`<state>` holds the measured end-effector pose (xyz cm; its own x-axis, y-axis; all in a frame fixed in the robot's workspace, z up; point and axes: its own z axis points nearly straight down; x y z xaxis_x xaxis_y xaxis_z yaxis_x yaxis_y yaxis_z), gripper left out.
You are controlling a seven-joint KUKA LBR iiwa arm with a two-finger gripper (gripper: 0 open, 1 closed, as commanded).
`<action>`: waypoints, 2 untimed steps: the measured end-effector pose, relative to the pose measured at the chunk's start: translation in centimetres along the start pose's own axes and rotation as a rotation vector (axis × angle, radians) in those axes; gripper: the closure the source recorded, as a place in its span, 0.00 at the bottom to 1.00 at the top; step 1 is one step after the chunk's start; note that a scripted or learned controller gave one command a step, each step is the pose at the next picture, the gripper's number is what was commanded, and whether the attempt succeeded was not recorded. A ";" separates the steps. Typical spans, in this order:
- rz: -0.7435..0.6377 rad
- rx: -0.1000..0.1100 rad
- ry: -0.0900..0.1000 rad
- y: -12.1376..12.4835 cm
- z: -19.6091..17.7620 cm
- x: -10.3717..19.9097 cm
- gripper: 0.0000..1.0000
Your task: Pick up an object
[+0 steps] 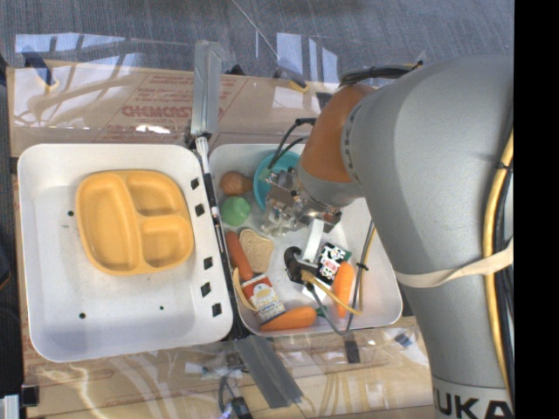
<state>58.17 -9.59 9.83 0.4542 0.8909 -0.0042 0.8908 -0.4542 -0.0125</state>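
Divided plate [134, 220] in left bin [44, 321]; ball [234, 209], carrots [238, 253] and carton [265, 298] in right bin [384, 308].

Bench [105, 103]: two white bins side by side, left bin [52, 321], right bin [380, 308].

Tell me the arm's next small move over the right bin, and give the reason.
Probably a short descent straight down. The end effector sits low over the right bin, above the gap between the green ball and the tan slice, with the teal bowl just behind. Nothing is visibly between its fingers, so no grasp has been made yet.
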 end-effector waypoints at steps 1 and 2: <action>0.000 -0.002 0.000 0.1 -0.1 0.0 0.00; -0.003 0.001 -0.001 -0.1 -0.9 0.0 1.00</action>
<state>58.11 -9.58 10.69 0.4515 0.8922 -0.0050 0.8921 -0.4516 -0.0140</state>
